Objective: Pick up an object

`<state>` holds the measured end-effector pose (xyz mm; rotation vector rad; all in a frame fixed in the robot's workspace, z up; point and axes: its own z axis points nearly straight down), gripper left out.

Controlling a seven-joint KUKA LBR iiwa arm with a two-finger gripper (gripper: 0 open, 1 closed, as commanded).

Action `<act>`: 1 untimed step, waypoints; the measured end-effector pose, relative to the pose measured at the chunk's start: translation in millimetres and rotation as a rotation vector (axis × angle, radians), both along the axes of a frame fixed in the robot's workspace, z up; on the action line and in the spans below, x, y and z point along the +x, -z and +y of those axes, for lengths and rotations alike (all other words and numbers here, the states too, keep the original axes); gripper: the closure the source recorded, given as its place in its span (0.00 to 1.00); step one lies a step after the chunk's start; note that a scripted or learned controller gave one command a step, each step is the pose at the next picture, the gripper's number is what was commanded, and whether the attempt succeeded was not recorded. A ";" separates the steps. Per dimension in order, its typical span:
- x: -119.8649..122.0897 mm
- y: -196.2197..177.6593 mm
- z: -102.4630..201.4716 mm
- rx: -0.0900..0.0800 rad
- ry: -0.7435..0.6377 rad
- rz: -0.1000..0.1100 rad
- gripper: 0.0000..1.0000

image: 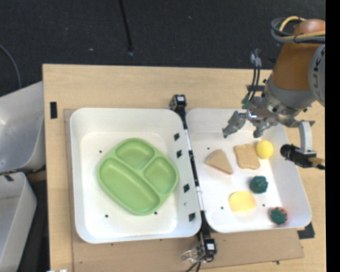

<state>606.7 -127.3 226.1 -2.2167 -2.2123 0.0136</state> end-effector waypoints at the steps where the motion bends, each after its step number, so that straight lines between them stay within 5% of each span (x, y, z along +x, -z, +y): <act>1: 2.7 -8.4 0.3 -0.001 -0.002 -0.015 0.00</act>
